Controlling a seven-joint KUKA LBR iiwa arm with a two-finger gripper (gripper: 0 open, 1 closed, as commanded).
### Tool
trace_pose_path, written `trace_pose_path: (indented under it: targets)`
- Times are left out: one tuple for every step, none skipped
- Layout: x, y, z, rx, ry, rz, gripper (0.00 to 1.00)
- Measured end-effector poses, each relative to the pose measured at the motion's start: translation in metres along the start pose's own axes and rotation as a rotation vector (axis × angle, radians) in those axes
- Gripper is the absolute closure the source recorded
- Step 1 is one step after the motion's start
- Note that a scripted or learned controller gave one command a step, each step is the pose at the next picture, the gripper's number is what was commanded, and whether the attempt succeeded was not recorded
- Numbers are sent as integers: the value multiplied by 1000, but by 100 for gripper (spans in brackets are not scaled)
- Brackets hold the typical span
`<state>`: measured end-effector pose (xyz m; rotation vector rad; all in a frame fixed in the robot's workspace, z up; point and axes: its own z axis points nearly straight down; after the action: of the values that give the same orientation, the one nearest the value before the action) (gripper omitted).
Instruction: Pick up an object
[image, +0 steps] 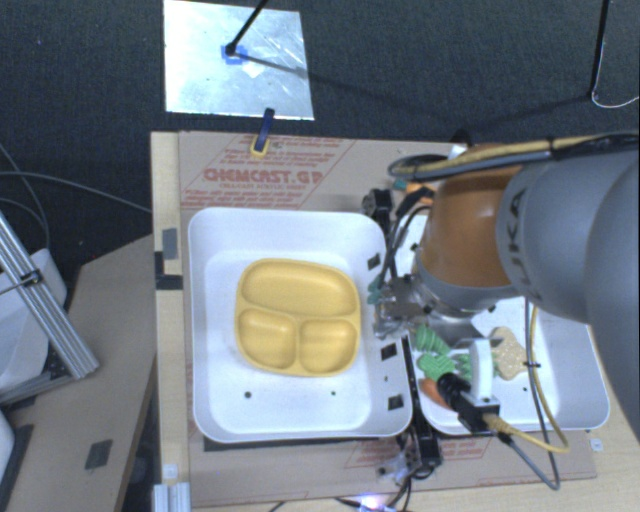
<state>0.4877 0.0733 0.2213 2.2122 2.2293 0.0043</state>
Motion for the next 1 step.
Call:
trace_pose_path:
  targets:
    - [-36, 0, -93, -8, -1, 5, 100]
